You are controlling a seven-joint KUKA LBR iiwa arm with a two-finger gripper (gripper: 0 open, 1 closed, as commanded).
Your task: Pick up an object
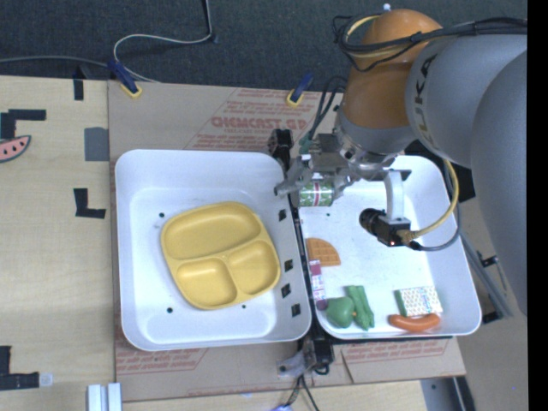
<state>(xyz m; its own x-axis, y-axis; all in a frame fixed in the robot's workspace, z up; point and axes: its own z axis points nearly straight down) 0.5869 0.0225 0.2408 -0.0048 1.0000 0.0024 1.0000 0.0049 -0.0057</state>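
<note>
My gripper hangs over the upper left corner of the right bin, close to the divide between the two bins. A small green-labelled can with silver ends lies sideways between the fingers, and the gripper is shut on it. The grey arm with its orange band covers the bin's far edge behind the gripper.
The left bin holds a yellow divided plate. Along the right bin's near side lie an orange waffle piece, a purple bar, a green pepper, a patterned box and a red sausage.
</note>
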